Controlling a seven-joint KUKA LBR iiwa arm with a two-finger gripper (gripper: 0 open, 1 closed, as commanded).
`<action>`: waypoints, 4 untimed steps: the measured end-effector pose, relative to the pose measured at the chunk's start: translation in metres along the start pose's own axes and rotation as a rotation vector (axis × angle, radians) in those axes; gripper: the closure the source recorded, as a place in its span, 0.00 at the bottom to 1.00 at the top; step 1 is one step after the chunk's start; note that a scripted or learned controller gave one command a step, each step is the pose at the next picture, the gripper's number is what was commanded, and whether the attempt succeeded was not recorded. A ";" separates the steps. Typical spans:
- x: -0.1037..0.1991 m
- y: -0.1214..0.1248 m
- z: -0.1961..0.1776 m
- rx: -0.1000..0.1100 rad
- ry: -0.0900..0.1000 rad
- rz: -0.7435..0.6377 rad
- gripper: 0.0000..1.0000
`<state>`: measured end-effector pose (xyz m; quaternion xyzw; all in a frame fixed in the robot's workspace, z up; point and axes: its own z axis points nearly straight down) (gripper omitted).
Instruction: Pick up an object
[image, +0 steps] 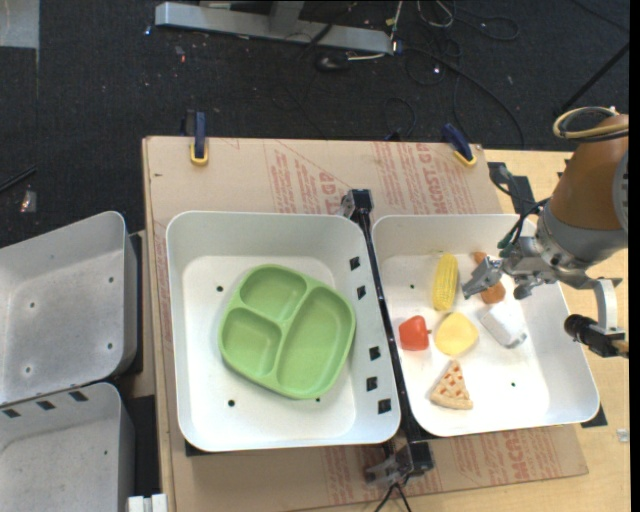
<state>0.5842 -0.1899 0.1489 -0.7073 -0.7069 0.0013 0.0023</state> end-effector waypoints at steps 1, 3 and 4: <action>0.001 0.000 0.053 -0.003 -0.001 0.000 0.00; 0.007 0.001 -0.005 -0.010 -0.003 -0.003 1.00; 0.016 -0.001 -0.053 -0.011 -0.003 -0.004 1.00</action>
